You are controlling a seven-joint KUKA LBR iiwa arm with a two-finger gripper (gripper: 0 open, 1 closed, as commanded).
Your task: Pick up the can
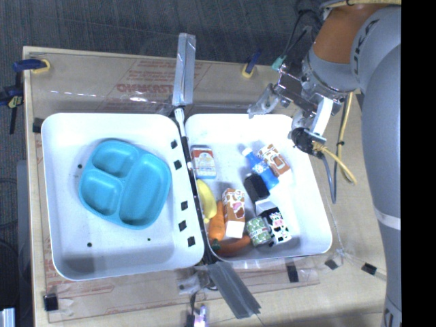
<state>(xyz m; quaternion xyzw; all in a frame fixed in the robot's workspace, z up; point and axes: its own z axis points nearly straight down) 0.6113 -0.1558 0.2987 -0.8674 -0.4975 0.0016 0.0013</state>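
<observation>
The can is small, with a red and white label, and lies in the right bin near its left wall, just below the top corner. My gripper hangs over the bin's upper right corner, well right of the can and apart from it. Its two fingers are spread open with nothing between them. The grey arm with its orange band comes in from the upper right.
The right bin also holds a blue pack, a brown carton, a black item, a banana, a carrot and several small cartons. A blue divided tray sits in the left bin.
</observation>
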